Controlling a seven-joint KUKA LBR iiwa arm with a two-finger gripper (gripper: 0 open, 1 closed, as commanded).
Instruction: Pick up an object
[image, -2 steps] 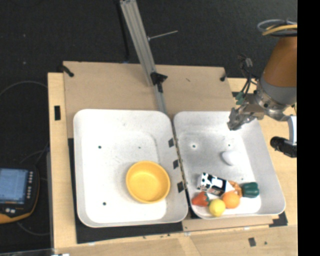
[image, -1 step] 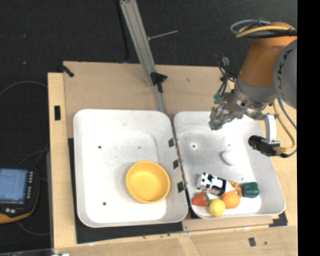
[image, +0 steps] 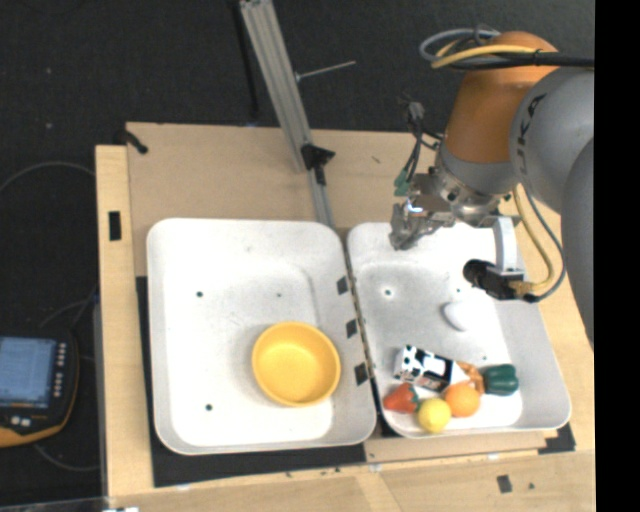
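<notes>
The end effector (image: 405, 232) is hovering over the right bin's (image: 530, 330) far corner; whether it is clenched, I cannot tell. The toys (image: 445, 388) are lying well nearer the camera.

Arm (image: 540, 110) cut off by the upper right edge, tool (image: 405, 228) fingers too small to tell apart, handheld screen unit (image: 35, 385) cropped at the left edge, black-and-white object (image: 425, 366) unidentifiable, tabletop (image: 230, 170) front edge out of frame.
</notes>
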